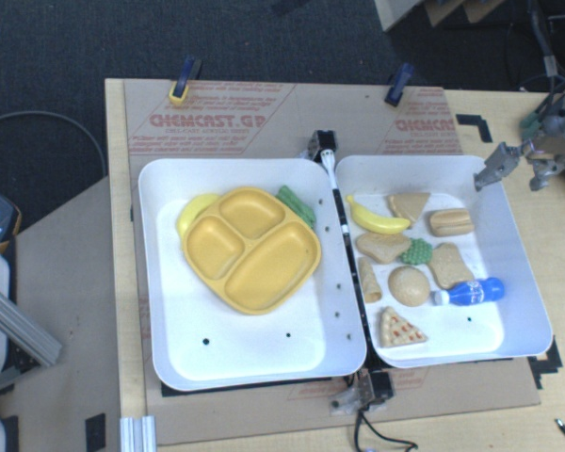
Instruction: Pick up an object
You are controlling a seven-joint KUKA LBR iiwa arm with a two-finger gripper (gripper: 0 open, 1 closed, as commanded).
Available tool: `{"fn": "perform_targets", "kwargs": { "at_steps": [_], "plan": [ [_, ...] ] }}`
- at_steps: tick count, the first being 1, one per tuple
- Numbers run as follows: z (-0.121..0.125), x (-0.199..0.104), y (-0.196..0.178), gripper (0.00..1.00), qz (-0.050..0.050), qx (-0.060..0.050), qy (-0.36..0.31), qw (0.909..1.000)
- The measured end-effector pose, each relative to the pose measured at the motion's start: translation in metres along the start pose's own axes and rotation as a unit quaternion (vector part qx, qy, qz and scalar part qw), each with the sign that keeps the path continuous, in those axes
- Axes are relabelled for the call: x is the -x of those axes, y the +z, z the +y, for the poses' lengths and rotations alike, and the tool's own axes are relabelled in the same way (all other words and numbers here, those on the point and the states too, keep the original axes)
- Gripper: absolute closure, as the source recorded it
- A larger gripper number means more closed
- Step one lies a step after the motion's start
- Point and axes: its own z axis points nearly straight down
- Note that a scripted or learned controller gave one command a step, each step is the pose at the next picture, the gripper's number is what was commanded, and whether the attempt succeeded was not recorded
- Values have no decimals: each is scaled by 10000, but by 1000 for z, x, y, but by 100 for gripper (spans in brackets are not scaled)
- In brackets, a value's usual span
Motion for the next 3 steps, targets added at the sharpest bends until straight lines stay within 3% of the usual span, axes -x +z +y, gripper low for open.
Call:
{"fn": "perform_targets", "kwargs": {
  "at_steps": [1,3],
  "plan": [
    [2,-1,-7,0,-15,62,-16,10000],
    [-1,-13,104,0,1,26,-16,10000]
  ]
}}
